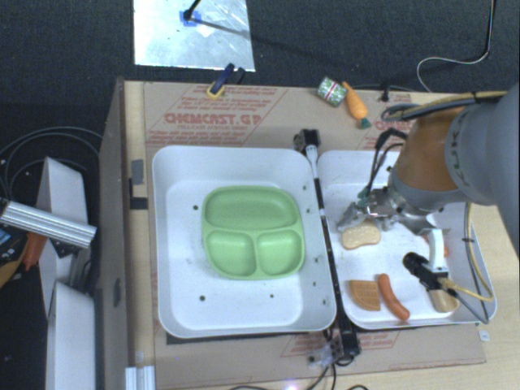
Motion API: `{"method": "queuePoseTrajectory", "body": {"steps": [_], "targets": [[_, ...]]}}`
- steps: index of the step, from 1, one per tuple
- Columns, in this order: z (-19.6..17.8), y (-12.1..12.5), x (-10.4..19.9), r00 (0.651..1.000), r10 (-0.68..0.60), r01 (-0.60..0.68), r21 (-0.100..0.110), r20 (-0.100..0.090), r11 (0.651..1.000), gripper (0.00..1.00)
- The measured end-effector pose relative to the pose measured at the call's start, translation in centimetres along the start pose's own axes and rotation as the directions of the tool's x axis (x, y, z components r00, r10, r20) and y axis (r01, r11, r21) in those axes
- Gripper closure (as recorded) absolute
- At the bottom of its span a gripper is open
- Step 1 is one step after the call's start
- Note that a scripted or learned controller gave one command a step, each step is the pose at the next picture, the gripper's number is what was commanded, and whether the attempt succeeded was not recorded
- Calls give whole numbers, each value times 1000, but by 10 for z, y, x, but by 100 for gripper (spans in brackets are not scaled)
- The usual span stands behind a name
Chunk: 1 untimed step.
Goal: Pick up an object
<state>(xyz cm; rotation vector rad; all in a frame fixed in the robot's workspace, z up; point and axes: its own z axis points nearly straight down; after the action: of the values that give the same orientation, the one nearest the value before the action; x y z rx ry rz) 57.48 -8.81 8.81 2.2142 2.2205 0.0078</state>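
Three food pieces sit in the right bin [463, 319], and that's where the action is. Nearest the camera, one orange wedge [366, 294] lies close to the front wall, with one reddish sausage [394, 296] just beside it on the right, angled. A little farther back, one tan, bread-like slice [360, 236] lies flat on the white floor, near the wall shared with the other bin.

Right at the far edge of that slice is the tool [361, 216], low over the bin on the end of the grey arm [479, 149] with its orange band [426, 157], reaching in from the right. Nothing shows in its grip. How wide it stands, I cannot tell from this angle, nor whether it is touching the slice or just above it.

Over in the left bin [183, 218]: one green divided plate [252, 232], three compartments, sitting roughly in the middle.

Farther back on the surface [260, 116], beyond the bins: one toy carrot [355, 101], one small green can [331, 90] just beside it, and one yellow-and-blue clip [221, 82]. Farthest off, one silvery sheet [191, 23] lies on the dark floor.
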Motion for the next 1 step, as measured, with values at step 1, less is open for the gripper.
{"method": "queuePoseTrajectory", "body": {"steps": [1], "targets": [[-11, 2, 0, 1000, 0, 0, -6, 1, 1000, 100]]}}
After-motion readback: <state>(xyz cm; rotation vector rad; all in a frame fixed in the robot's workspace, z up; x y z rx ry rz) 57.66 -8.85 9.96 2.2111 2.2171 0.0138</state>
